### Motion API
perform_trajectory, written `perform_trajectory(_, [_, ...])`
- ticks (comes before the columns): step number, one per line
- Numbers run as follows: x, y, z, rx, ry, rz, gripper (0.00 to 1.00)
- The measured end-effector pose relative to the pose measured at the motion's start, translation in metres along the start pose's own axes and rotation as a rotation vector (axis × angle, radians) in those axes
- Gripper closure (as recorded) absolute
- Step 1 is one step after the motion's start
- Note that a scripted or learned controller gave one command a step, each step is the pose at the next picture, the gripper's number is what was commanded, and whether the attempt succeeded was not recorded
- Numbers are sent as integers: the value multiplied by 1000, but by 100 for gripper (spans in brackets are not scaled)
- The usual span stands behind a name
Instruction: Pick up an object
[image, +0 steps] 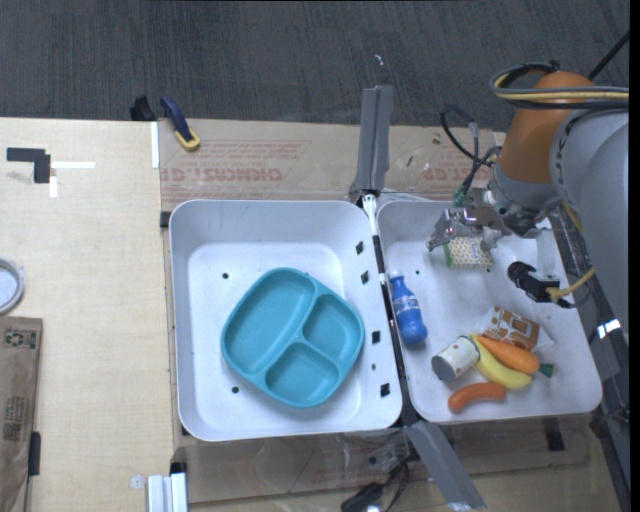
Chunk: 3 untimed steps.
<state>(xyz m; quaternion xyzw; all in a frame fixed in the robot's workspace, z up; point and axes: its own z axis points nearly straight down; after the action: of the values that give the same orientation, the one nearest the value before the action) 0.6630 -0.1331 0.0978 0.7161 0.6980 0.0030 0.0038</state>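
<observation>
My gripper (463, 240) hangs over the back of the right bin (575, 395), open, its fingers spread on either side of a small pale speckled block (468, 253). The block lies just below the fingertips, and I cannot tell whether they touch it. Further forward in the same bin lie a blue bottle (407, 309), a small white-and-brown can (456, 358), a yellow banana (503, 373), an orange carrot (512, 354), an orange sausage shape (477, 397) and a brown patterned packet (513, 327).
The left bin (190, 300) holds a blue three-compartment plate (292, 336). A grey divider post (374, 140) stands between the bins at the back. The arm's black cable (535, 282) trails along the right bin's right side.
</observation>
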Motion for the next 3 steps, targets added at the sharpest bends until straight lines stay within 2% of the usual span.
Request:
perform_trajectory(1, [-2, 0, -7, 1, -5, -1, 100])
perform_trajectory(2, [-2, 0, -7, 1, -5, -1, 0])
perform_trajectory(3, [-3, 0, -14, 3, -6, -3, 100])
